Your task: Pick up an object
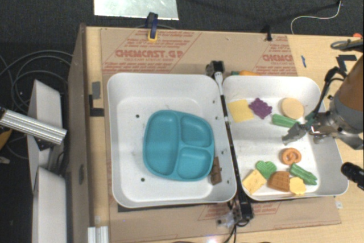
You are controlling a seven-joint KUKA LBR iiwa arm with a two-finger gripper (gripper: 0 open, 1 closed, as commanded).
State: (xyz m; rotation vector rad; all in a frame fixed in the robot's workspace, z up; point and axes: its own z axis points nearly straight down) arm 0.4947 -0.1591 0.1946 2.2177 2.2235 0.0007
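My gripper (296, 132) hangs low over the middle of the right bin (324, 148), with the arm coming in from the right edge. It sits just below a green stick-shaped piece (282, 120) and above an orange ring-shaped piece (290, 155). A tan round piece (292, 107), a purple piece (260, 107) and a yellow block (240, 110) lie along the bin's far side. Nothing shows between the gripper's tips.
Near the right bin's front edge lie two green pieces (265, 168) (303, 173), a yellow wedge (254, 181), a brown waffle-like piece (278, 181) and a small yellow piece (297, 185). The left bin (125, 94) holds a teal divided plate (177, 144) and a small brown piece (216, 171).
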